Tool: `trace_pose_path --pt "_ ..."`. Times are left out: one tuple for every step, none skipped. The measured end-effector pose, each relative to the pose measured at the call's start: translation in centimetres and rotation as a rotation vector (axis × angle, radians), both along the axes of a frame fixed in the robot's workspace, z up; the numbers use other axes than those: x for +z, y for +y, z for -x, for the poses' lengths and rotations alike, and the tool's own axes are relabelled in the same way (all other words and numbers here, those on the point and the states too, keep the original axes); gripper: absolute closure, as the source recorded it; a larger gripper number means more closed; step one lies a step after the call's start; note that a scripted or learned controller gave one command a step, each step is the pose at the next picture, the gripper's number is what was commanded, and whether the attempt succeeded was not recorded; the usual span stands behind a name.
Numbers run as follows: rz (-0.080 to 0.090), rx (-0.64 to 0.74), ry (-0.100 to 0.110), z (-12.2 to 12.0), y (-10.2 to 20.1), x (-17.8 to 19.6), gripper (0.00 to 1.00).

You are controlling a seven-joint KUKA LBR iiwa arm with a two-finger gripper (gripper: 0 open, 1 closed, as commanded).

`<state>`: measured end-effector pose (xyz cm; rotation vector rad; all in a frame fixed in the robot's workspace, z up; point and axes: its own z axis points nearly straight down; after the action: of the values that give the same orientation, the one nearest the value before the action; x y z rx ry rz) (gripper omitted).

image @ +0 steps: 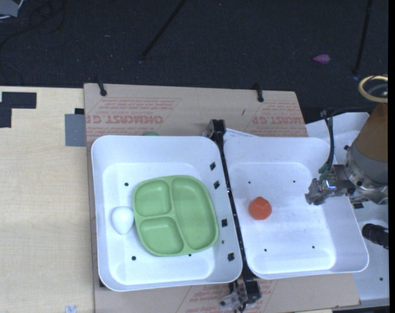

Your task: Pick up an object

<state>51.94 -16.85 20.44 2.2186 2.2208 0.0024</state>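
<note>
A small round orange-red ball (260, 208) lies on the floor of the right-hand shallow white plastic bin (295, 259), left of the bin's middle and not far from the divider between the two bins. Its surface looks smooth and evenly coloured, with a slightly brighter patch on top; it touches nothing but the bin floor.

The grey metal two-finger gripper (316, 194) sits over the right side of the same bin, near its right wall and well apart from the ball. It appears as a cluster of grey and shiny parts, too small and blurred to show how its tips stand, so whether it is open or closed cannot be told. Nothing is visibly held between them. The arm behind it is cut off by the view's right side; only part of the orange band (373, 132) and some grey housing show.

In the left-hand shallow white plastic bin (112, 155) rests a pale green three-compartment plastic plate (175, 214), slightly turned. A small white egg-shaped object (122, 219) lies just beside the plate's left edge, seemingly touching it. Both bins stand on a brown cardboard sheet (184, 109) with printed lettering.
</note>
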Motion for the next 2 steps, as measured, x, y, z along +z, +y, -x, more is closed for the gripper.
trace_pose_path --pt "-0.004 0.002 0.007 0.4 4.6 -0.4 1.00" --pt "-0.004 0.005 0.006 0.5 10.8 0.4 1.00"
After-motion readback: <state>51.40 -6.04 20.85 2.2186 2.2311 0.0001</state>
